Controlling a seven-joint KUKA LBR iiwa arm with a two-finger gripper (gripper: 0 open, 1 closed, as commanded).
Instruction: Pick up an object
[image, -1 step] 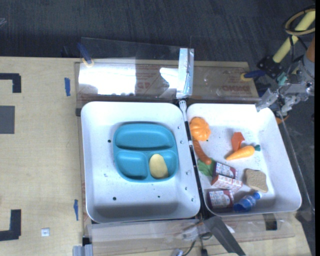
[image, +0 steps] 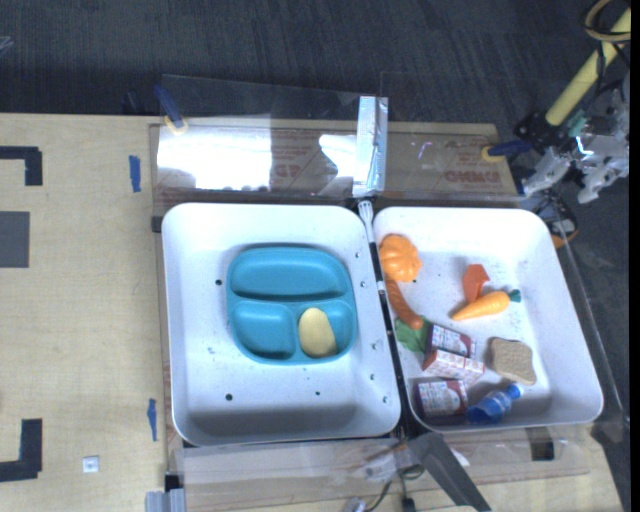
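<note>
The right bin (image: 530, 235) holds several items: an orange pumpkin-like toy (image: 400, 257), a carrot (image: 483, 305), a small red-orange piece (image: 474, 277), a brown bread slice (image: 512, 360), a blue bottle (image: 494, 405) and two red-and-white packets (image: 448, 343) (image: 440, 396). In the left bin (image: 190, 300) a blue divided plate (image: 285, 285) carries a yellow oval object (image: 317, 332). The gripper (image: 585, 160) hangs at the top right, outside the right bin and beyond its far right corner, with nothing visible in it.
A clear upright panel (image: 370, 145) stands behind the seam between the bins. Yellow and blue cables (image: 580, 90) trail at the top right. The wooden bench (image: 70, 300) stretches left of the bins, with black markers on it.
</note>
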